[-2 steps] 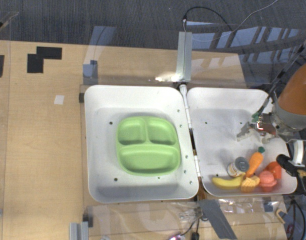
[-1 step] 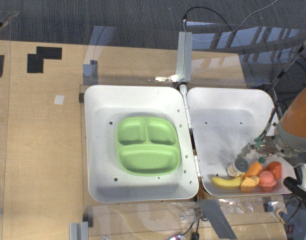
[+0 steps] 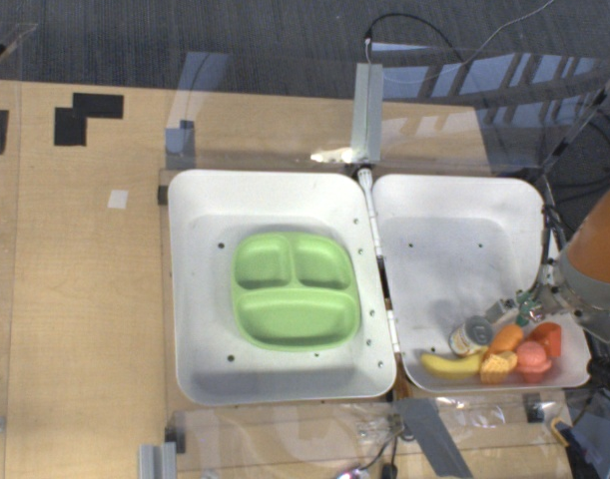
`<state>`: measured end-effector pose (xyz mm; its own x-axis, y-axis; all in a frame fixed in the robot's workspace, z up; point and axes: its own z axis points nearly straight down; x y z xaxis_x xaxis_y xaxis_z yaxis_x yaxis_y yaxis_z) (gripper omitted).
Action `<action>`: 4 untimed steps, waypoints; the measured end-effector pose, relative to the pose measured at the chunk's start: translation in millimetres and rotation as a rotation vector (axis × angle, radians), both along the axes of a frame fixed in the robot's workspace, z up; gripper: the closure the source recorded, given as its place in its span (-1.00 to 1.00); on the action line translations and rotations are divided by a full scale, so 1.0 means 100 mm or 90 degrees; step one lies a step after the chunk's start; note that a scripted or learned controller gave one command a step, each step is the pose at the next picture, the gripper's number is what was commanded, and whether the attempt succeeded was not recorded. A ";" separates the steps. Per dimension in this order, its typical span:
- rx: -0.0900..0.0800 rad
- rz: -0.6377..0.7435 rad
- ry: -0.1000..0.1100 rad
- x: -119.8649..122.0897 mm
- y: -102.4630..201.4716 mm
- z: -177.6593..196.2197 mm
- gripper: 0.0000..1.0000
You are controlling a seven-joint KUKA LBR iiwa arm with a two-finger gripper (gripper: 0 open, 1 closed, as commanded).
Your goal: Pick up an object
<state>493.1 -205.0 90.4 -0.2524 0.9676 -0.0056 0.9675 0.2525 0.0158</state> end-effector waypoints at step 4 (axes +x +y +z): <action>-0.009 0.120 -0.017 0.09 0.32 0.03 1.00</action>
<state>501.9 -172.5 93.4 -0.4281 0.9033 -0.0276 0.9026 0.4289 0.0363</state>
